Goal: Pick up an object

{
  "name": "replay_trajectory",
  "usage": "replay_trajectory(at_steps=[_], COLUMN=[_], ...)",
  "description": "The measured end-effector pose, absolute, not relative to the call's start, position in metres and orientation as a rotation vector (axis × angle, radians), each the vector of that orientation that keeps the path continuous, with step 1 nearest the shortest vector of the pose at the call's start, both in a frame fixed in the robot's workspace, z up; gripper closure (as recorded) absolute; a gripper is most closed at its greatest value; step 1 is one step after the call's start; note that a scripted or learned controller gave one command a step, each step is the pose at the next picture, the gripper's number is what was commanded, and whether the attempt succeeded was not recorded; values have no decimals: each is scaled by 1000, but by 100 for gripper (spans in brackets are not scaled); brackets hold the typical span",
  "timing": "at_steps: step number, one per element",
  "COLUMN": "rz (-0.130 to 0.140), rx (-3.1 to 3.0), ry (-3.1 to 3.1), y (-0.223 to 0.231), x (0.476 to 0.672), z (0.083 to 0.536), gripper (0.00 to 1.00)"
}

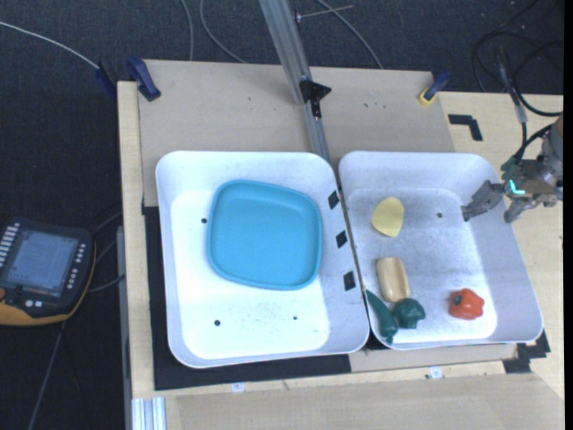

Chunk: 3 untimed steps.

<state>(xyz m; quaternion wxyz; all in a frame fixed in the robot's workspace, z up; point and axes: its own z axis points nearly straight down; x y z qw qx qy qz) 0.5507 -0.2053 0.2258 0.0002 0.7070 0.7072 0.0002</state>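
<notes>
Bench [224, 92]: two bins, one blue plate [265, 234], four objects.

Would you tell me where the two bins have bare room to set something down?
Free: the left white bin floor in front of the square blue plate; the right white bin between yellow piece and gripper. Crowded: its front, with tan block, green toy, red pepper.

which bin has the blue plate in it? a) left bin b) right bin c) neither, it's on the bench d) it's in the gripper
a: the blue plate lies flat in the left bin, apart from the yellow piece and red pepper in the right bin.
</notes>
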Motion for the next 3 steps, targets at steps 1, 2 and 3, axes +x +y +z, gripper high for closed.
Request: replay_trajectory(at_steps=[1,2,3], rz=[0,-3,-3], rx=[2221,2223,2223], ry=[2222,2225,2224], y=[-205,-198,-197], x=[551,551,554], z=[226,181,139], gripper=[0,0,0])
